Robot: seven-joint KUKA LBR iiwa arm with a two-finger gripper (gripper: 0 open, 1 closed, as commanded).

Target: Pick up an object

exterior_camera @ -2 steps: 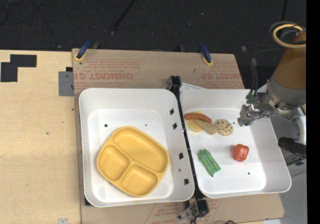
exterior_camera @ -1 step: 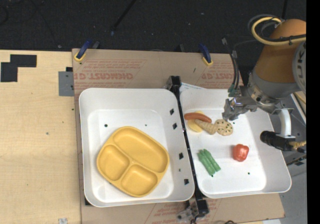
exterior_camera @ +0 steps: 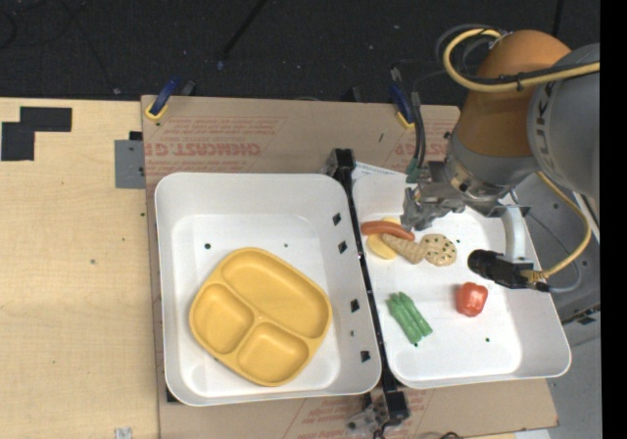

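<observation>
Orange-red and slim, a hot dog or sausage piece lies in the right bin, near its far-left corner, its long axis running left to right with a slight tilt toward the near side at its right end. It touches a pale yellow piece just on its near side, which in turn meets a tan wedge and a brown spotted cookie (all packed in one small cluster). The gripper hangs directly over the right end of this cluster; whether its fingers are apart or together cannot be told from this angle. A green bean pod lies nearer, pointing from far-left to near-right, well apart from the cluster. A red pepper or tomato sits to its right, beside a black fitting on the arm. Bare white floor spreads across the near-right part of this bin. A yellow divided tray takes up much of the left bin.
</observation>
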